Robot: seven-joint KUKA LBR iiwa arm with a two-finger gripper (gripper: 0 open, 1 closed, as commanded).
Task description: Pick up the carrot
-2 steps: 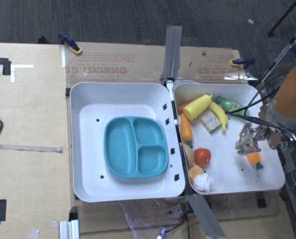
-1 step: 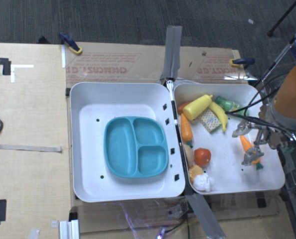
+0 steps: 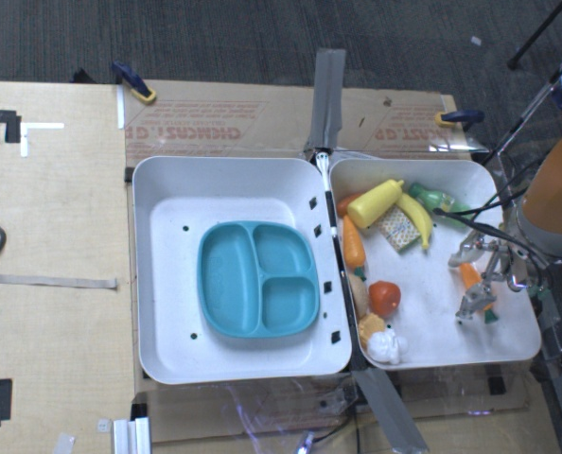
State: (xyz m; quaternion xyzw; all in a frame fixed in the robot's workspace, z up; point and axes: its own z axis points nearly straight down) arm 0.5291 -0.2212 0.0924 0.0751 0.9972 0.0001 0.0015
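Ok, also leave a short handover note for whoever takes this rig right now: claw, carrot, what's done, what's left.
Claw: low over the right side of the right bin; open or shut cannot be told.
Carrot: a small orange piece with a green end sits right at the claw, and it's probably the carrot. A longer orange toy lies along that bin's left wall, below the yellow bottle.
Done: claw brought to the piece.
Left: confirm a grip, then lift.

Even, bright overhead light, soft shadows (slightly grainy), mild glare on white bins [image 3: 167, 183].
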